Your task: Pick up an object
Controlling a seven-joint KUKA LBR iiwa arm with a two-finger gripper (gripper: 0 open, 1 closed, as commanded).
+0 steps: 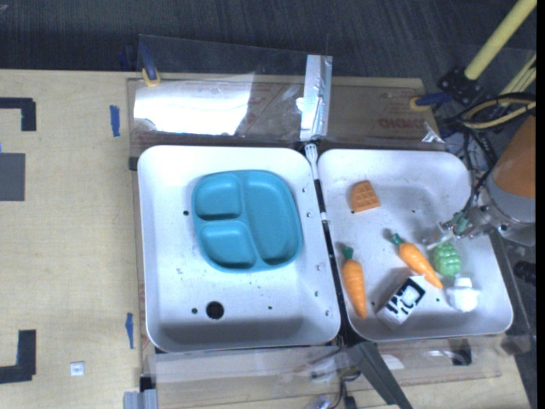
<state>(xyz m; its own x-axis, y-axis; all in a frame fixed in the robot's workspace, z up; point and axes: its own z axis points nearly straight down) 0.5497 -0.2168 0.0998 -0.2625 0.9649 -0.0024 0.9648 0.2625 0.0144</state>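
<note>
Right bin, seen from above, with the arm entering from the right edge and its hand low over the far-right part of the bin floor. The chief risk is crowding: a green object lies just below the hand, touching or nearly touching the tip of an orange carrot, with a small white object just beside it and a black-and-white tagged block near the carrot's lower end. A descent here could catch two things at once, push the green object against the bin's right wall, or close on the rounded carrot so that it slips out sideways. A second carrot lies along the bin's left wall, and an orange waffle-like piece sits well apart near the top; either stands clearer of its neighbours, though the carrot's closeness to the wall could block one finger. The left bin carries a blue divided plate, well apart from the hand. State of the hand: it is small and partly lost against cables and the bin rim, so whether it is spread or closed cannot be told, and nothing can be made out within its grasp; it appears just above or beside the green object, but contact cannot be confirmed. The worktop to the left bears no loose items.
</note>
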